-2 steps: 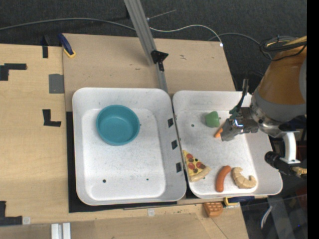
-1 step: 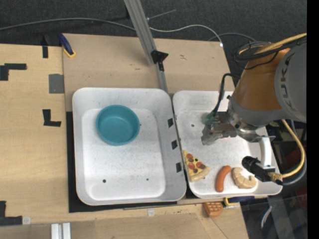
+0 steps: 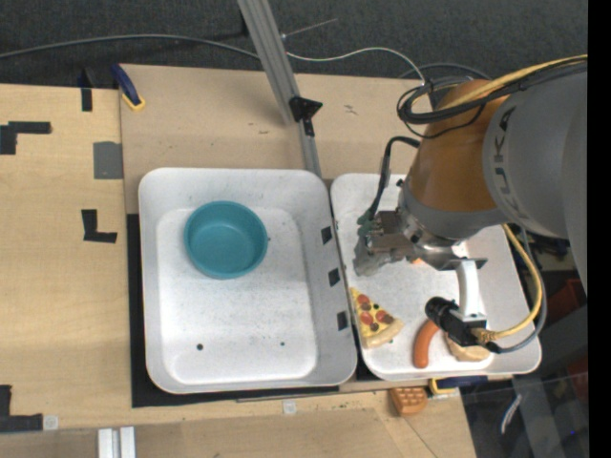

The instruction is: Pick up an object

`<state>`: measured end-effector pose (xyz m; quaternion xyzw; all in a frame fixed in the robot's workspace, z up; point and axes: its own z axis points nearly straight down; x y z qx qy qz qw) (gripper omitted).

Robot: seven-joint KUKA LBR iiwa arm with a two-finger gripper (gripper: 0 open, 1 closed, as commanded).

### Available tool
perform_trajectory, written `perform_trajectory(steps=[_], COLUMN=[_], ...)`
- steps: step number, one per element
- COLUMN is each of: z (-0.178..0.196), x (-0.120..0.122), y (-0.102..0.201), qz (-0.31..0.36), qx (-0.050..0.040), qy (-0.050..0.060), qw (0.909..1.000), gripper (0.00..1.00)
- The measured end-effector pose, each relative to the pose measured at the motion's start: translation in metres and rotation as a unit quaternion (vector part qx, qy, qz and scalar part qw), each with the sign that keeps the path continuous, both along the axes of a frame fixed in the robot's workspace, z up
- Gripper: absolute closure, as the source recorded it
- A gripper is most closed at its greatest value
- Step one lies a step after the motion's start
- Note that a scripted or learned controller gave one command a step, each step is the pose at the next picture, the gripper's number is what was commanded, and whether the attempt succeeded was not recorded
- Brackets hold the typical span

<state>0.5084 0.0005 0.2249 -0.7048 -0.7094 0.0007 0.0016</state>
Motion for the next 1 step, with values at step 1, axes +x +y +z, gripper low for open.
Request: perform_trajectory(steps=[1], z=[0.0104], x=[-0.0008], y=[0.052], qz=[0.001], qx=[0.0002], qy=[0.0], qw=[1.0], gripper=[1.0])
